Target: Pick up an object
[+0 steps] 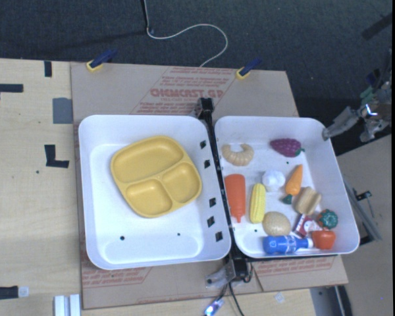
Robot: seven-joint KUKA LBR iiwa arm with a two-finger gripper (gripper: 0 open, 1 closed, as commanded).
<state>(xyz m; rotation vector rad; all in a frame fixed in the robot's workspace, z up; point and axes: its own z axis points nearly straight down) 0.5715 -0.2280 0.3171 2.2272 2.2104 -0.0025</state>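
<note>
End effector (367,114) stood right of the right bin (339,170), grip state indeterminate; descent should target the isolated grapes (286,147).

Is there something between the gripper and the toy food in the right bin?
Nothing visible stands in the way. The gripper is outside the right bin, beyond its right rim, apart from the items. The purple grapes and small carrot lie nearest, uncovered from above.
</note>
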